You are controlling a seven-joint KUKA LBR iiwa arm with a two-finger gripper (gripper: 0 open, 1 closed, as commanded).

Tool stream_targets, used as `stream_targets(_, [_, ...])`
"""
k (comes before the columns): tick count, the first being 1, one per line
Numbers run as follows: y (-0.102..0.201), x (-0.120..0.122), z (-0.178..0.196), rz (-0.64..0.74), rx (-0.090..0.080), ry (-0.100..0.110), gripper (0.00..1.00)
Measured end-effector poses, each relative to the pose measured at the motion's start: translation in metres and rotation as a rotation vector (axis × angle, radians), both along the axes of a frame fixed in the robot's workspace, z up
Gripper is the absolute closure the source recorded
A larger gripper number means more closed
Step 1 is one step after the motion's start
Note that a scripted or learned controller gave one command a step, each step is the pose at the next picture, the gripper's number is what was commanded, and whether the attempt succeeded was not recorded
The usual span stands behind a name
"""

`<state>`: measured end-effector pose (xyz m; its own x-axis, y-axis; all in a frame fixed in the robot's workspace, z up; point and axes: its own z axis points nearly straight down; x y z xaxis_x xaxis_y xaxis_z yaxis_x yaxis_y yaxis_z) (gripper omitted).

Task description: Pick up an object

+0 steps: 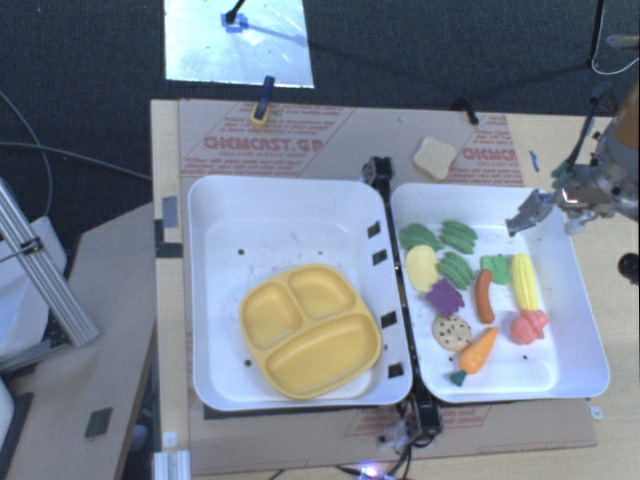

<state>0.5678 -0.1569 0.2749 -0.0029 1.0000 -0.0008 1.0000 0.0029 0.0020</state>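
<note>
Toy food pieces (pixel 470 288) lie loose in the right bin (pixel 575 368), gathered across its middle, and none of them is in the gripper.

The bench top is covered by a printed cardboard sheet (pixel 330 138) on which both bins sit side by side. The left bin (pixel 230 218) holds a yellow divided plate (pixel 311 330) with three compartments, lying toward the bin's near edge. A shiny metal sheet (pixel 238 28) lies on the dark floor beyond the bench.

The arm (pixel 615 183) comes in from the right, and its gripper (pixel 528 216) hangs over the far right part of the right bin, near the corn but apart from it. Whether it is released or clenched cannot be told.

Among the toys, a corn cob (pixel 524 281) lies lengthwise at the right, with a pink piece (pixel 528 326) just below it. An orange-red sausage (pixel 484 296) lies left of the corn, with a small green piece (pixel 495 266) at its top. A carrot (pixel 476 351) lies nearest the front edge, touching a chocolate-chip cookie (pixel 452 332). Purple grapes (pixel 445 296) sit above the cookie, and a pale yellow piece (pixel 422 265) sits beside them. Three green vegetables (pixel 459 234) lie along the far side of the group.

A slice of toy bread (pixel 435 158) rests on the cardboard beyond the right bin.
</note>
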Motion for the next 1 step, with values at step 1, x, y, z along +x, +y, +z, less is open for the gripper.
stream_targets(1, [-0.0115, -0.0733, -0.0861, -0.006, 0.004, 0.011, 0.0])
